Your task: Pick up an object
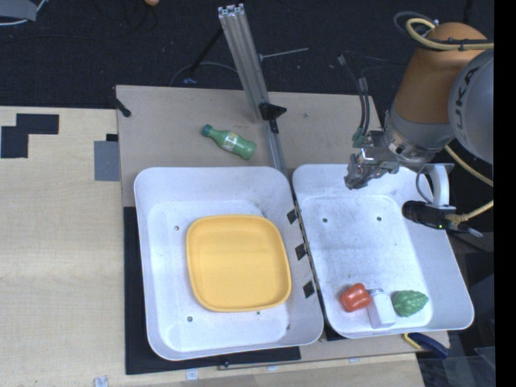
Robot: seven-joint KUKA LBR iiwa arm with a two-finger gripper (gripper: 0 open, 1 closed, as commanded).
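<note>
A: Where are the jaws (359, 176) now, and do they hold anything?

B: They hang over the far edge of the right bin (367, 240), below the orange and grey arm (431, 79). They are small and dark from this angle, so I cannot tell if they are apart or together. I see nothing between them.

A: What is there to pick?

B: In the near right corner of this bin lie a red pepper (355, 297), a small white block (379, 309) and a green lump (409, 302), close together; the block seems to touch both. They are well apart from the jaws.

A: How would the pepper handle?

B: I think it is a light toy, smooth and rounded, so it may slip. I would take it across the middle of its body, on the side away from the block.

A: And further out?

B: The left bin (161, 240) carries a flat yellow plate (239, 262), hard to grasp except at its rim. A green bottle (229, 141) lies on the desk (161, 127) beyond it.
</note>
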